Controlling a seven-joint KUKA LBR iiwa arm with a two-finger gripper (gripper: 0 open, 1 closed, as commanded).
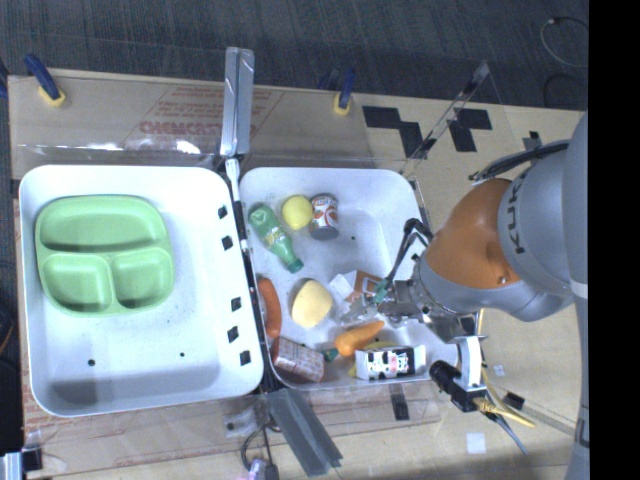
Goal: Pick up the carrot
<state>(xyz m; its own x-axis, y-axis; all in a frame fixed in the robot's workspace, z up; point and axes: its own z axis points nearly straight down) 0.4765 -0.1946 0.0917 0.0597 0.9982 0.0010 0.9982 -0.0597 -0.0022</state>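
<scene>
A: What lies beyond the bench (120, 108)?

B: Dark carpeted floor (300, 8) runs along the top of the view. The bench is covered in brown cardboard with faint red print and black square marks toward the right. Two blue clamps (45, 80) grip its far edge.

A: And on it?

B: Two shallow white bins sit side by side, a grey metal bar (237, 103) rising where they meet. The left bin (120, 368) holds a green divided tray (103, 252). The right bin (385, 193) holds the clutter.

A: Where is the arm (520, 238)?

B: It reaches in from the right, grey with an orange band, its wrist over the right bin's near right part. The hand (385, 303) is down among the objects there; whether its fingers are apart or together cannot be told.

A: The carrot (358, 338)?

B: It lies tilted in the near part of the right bin, just beside the hand on its near side. Nothing shows it clamped between fingers.

A: The rest, going down in size?

B: A white carton with black print (390, 363) lies just in front of the carrot. A green bottle (273, 235) lies slanted at the bin's left. A yellow apple-like fruit (311, 303) sits near the middle, a smaller lemon (296, 212) farther back beside a small can (324, 214). An orange-red sausage-like piece (269, 308) lies along the left wall, and a brown packet (298, 358) sits at the near left corner.
</scene>
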